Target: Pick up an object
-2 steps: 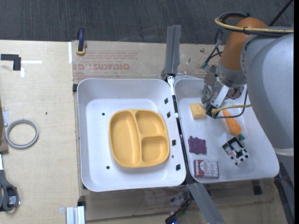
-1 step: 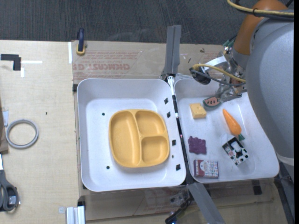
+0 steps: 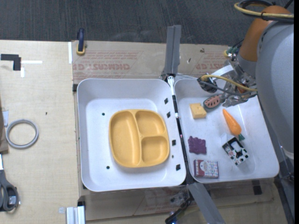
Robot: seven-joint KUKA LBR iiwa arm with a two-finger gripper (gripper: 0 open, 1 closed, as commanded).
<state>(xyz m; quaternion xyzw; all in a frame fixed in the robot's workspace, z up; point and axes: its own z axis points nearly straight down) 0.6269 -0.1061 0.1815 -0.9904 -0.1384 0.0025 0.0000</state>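
Note:
The right bin (image 3: 261, 167) holds several small things. A yellow cheese wedge (image 3: 198, 111) lies near its left wall, with an orange carrot (image 3: 231, 121) to the right of it. Further forward are a purple grape bunch (image 3: 197, 145), a black-and-white block (image 3: 235, 151) and a small red box (image 3: 206, 168). A reddish-grey oval piece (image 3: 212, 101) lies at the back of the bin. My gripper (image 3: 220, 96) hangs low over that back area, right beside the oval piece; whether it touches the piece is unclear. Cables partly hide the gripper.
The left bin (image 3: 93, 162) carries a yellow divided plate (image 3: 138, 137). The grey arm with its orange band (image 3: 254, 38) fills the right side above the right bin. A grey ring (image 3: 21, 133) and scissors (image 3: 8, 195) lie on the bench at the left.

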